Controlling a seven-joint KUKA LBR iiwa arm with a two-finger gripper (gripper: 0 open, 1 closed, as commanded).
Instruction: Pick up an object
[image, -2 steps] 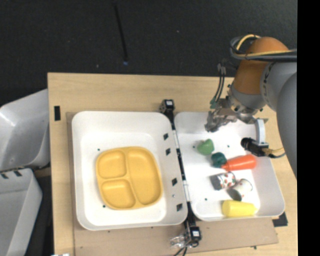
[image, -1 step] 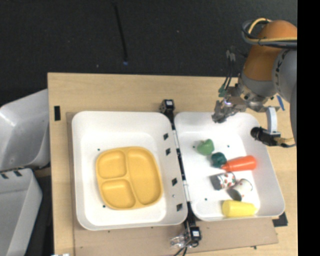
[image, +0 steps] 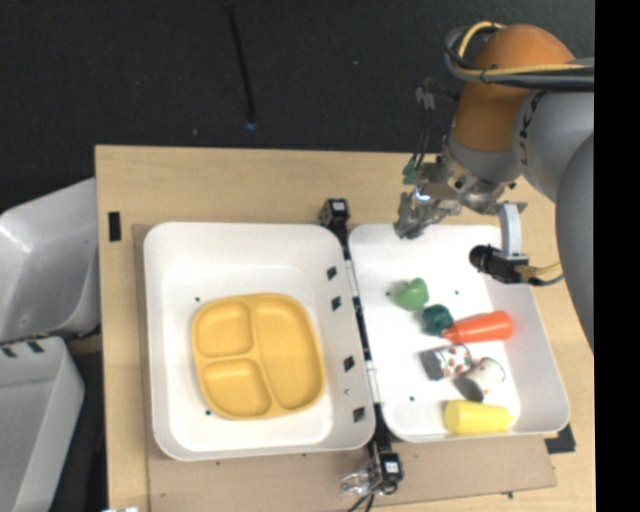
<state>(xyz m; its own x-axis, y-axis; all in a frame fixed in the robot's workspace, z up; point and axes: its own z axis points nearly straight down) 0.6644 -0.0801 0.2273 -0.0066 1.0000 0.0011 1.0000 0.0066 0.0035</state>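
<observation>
My gripper (image: 412, 222) hangs over the far left corner of the right bin (image: 530, 400), above and apart from the objects. Nothing shows between its fingers. In the right bin lie a green piece (image: 409, 293), a dark teal piece (image: 436, 319), an orange carrot-like object (image: 480, 326), a small grey and white item (image: 447, 362), a white cup-like object (image: 484, 375) and a yellow cylinder (image: 477, 417). The green piece is nearest the gripper, a short way toward the front.
The left bin (image: 165, 300) holds a yellow divided plate (image: 258, 355). A black fitting with a cable (image: 500, 262) sits at the right bin's far right. Small clamps (image: 333, 211) mark the seam between the bins. The wooden bench (image: 120, 190) surrounds both.
</observation>
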